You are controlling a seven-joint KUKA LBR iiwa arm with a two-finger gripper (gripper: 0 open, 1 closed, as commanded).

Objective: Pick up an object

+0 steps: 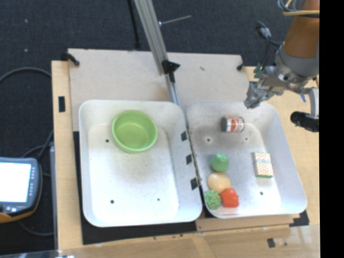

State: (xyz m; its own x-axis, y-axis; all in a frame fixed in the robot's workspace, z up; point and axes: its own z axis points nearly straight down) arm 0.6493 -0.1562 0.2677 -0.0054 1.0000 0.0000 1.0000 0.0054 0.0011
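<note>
My gripper hangs over the far right rim of the right bin, above and to the right of a small red-and-white can lying on its side. Its fingers look close together with nothing between them. Further forward in the same bin lie a round green object, a tan egg-shaped object, a red object, a bumpy green object and a pale box with a green pattern.
A green bowl stands in the far part of the left bin. A slanted metal rail rises behind the bins, ending at the divider between them. A tablet-like device sits at the left edge.
</note>
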